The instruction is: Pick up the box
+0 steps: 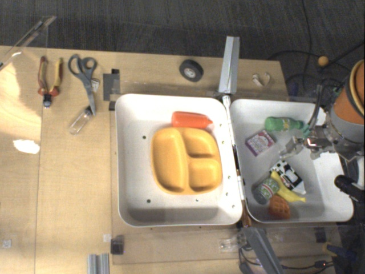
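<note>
Box, small purple-and-white cardboard (260,142), lies flat in the right white bin (331,210), in the centre right of the frame. Metal two-finger gripper (301,143) hovers just right of it, holding nothing; whether spread, I cannot tell. Risk: crowding, with the green plastic bottle (283,124) close by, could spoil a grasp. Its label is too small to read.

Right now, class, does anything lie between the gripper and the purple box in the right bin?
Nothing visible blocks it. The gripper hangs just right of the purple box, with bare bin floor between them. The green bottle lies behind that path, beside it.
</note>
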Robot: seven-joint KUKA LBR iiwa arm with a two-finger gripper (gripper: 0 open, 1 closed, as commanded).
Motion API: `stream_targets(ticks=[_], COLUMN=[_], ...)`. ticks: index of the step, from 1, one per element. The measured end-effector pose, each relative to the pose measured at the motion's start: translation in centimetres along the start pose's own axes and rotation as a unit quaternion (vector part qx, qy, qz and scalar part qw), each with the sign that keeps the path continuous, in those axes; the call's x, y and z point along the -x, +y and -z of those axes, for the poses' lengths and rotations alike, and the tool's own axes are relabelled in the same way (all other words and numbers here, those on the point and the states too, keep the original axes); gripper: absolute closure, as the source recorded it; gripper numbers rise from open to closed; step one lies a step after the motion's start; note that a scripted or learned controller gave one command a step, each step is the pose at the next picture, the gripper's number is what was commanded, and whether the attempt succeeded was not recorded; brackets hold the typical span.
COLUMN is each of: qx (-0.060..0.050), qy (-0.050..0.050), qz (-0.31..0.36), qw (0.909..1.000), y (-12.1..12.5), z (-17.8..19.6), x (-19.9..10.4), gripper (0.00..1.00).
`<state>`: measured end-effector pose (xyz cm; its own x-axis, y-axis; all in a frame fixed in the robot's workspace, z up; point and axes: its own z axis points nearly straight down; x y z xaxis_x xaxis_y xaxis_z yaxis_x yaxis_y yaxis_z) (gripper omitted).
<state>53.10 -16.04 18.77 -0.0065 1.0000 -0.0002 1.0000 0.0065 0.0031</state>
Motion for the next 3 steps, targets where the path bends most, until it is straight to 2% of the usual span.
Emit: stream_targets(ticks=[1, 2, 3], qx=[0.005, 0.004, 0.008], qy=[-0.001, -0.001, -0.002], qz=[0.101, 0.079, 0.080], qw=[0.9949, 0.9969, 0.9967], y=[5.0, 8.5, 8.8], z=[-9.9, -9.9, -8.7], x=[-1.7, -6.2, -6.1], gripper=[0.00, 0.00, 1.00])
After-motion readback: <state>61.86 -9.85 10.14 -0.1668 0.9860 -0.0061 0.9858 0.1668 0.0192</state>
